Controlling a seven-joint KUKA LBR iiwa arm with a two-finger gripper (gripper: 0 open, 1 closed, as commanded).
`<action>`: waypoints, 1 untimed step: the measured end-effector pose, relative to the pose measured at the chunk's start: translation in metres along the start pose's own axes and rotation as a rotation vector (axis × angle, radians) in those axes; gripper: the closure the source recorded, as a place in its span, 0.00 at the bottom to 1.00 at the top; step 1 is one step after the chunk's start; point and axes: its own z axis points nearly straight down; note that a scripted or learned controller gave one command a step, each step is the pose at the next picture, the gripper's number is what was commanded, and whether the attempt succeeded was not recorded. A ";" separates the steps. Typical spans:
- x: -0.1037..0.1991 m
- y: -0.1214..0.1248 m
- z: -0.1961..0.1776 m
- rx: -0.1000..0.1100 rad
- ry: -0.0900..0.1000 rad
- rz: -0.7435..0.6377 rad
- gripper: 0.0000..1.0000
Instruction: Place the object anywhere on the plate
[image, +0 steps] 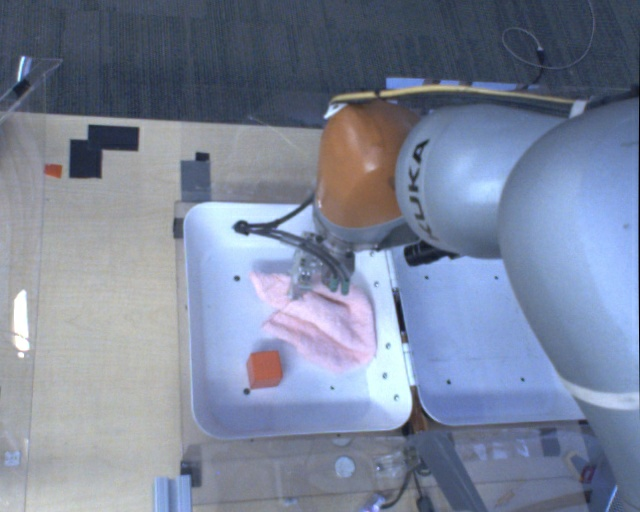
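gripper (320, 275) over pink cloth (322, 326) (touching it) | orange block (265, 369) near, left bin (215, 405)

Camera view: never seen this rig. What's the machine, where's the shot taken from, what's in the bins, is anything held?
The shot comes from one fixed camera above the bench, looking down at a slant. The big grey machine with the orange band is a robot arm reaching in from the right. Its tool is down over the left bin, right above a crumpled pink cloth. Whether it grips the cloth can't be seen from here. A small orange block lies apart, nearer the bin's front left. The right bin sits alongside, partly hidden by the arm.
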 end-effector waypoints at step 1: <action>0.044 -0.083 -0.065 0.000 -0.006 0.049 1.00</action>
